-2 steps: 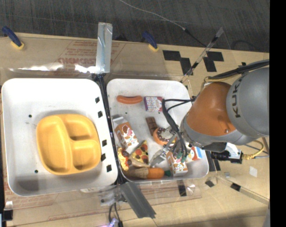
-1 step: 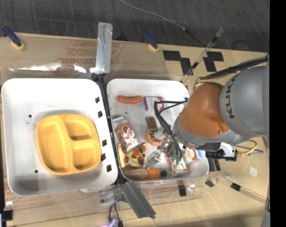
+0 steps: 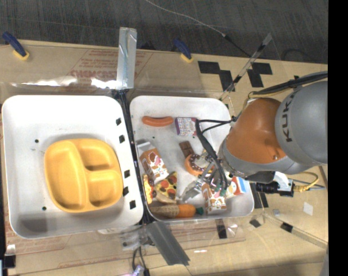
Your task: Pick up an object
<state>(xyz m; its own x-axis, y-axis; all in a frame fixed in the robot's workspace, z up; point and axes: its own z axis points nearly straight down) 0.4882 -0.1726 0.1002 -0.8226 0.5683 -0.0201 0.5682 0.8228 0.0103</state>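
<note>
I see the arm (image 3: pixel 277 134) reaching in from the right, its orange band and grey wrist hanging over the right side of the right bin (image 3: pixel 162 103). The claw (image 3: pixel 211 180) sits below the wrist among the clutter, with black cables looping past it. I cannot tell how it is set, and I cannot make out any item in its grasp; it looks to be down near a round orange-rimmed piece (image 3: pixel 194 164) and some silvery wrapping (image 3: pixel 191 190).

Right bin contents: a hot dog (image 3: pixel 157 121) near the far wall, long axis running left-right along that wall. Just to its right, a small purple packet (image 3: pixel 185 125). A dark brown bar (image 3: pixel 187 148) lies below that, near the bin's middle. Toward the left wall, a printed snack pack (image 3: pixel 153 164), tilted, and a pizza slice (image 3: pixel 165 188) just under it. Along the near wall, a carrot (image 3: pixel 176 211), long axis left-right, orange end toward the right. A small red-and-white carton (image 3: pixel 215 200) stands beside the carrot's right end, close to the claw.

Left bin (image 3: pixel 24 111): one yellow divided tray (image 3: pixel 81 174), sitting roughly central, compartments facing up.

Both bins rest side by side on the cardboard-covered bench (image 3: pixel 58 56).
</note>
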